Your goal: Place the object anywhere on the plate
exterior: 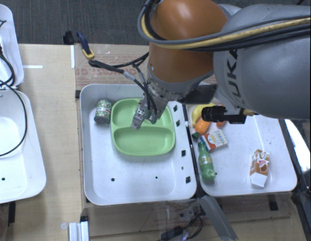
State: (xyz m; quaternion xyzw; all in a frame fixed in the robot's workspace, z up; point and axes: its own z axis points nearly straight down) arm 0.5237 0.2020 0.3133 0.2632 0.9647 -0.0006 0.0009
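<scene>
We read the task's object as the small green-labelled can [102, 111], lying in the left bin [95, 185] just beside the left rim of the green plate [145, 144]; whether can and plate touch we cannot tell. The can sits close to the bin's upper left corner, with little room between it and the bin wall. The plate is divided into compartments and occupies the upper middle of the left bin; open white floor lies below it and to its lower left, up to the bin's front edge.

The gripper [145, 115] hangs over the upper part of the plate, near the inner divider, apart from the can. Its two fingers point down and to the left, set narrow with only a slim gap, and we see nothing between them. The grey arm [266, 59], with its orange band [185, 39], covers the upper right of the scene.

In the right bin [236, 179] we note a green bottle [205, 160] along the shared wall, a small carton [216, 139], orange and yellow items [199, 120] near the upper left corner, and a pouch [259, 168] toward the right edge. Both bins rest on a pale wooden bench [55, 84].
</scene>
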